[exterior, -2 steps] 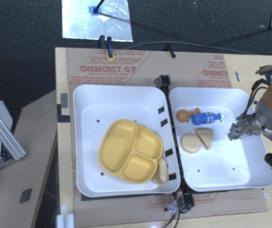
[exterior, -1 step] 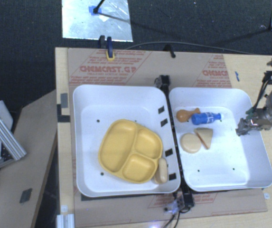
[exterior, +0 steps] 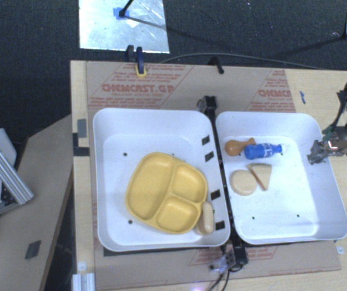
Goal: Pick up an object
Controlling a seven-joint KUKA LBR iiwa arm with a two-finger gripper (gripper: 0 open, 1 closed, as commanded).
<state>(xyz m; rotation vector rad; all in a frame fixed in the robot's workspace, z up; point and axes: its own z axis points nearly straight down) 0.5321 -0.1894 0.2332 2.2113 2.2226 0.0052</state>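
We see the pincer (exterior: 318,153) at the right bin's (exterior: 318,223) edge | grip state unclear to us | bottle (exterior: 263,151) lies nearest, likely target.

The right bin (exterior: 318,223) lay open along its near and right edges; a blue bottle (exterior: 263,151), tan piece (exterior: 238,145), round (exterior: 243,182) and wedge (exterior: 261,174) crowded its far-left part. A yellow tray (exterior: 164,193) blocked most of the left bin (exterior: 109,162).

Glossy plastic tray (exterior: 161,190) (seemingly), smooth white bins (exterior: 161,123).
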